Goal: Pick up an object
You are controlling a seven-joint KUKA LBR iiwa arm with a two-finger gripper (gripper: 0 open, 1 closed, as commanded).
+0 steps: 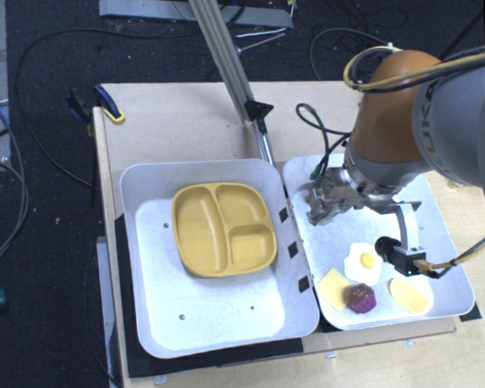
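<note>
Camera view, looking down: the grey arm with its orange band reaches in from the right, its hand (322,203) low over the upper part of the right white bin (448,243); whether it is open or closed cannot be told. Near that bin's front lie a fried-egg toy (363,264), a yellow cheese-like slice (333,289), a purple berry-shaped piece (361,298) and a pale yellow oval piece (411,295). A yellow three-compartment plastic tray (224,228) rests in the left white bin (151,315) on the counter (174,124).

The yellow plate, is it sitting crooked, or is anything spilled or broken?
Nothing looks spilled or broken. The yellow plate lies flat in the left bin, just turned a little. The fried egg, cheese slice, purple piece and pale yellow piece lie together in the right bin.
</note>
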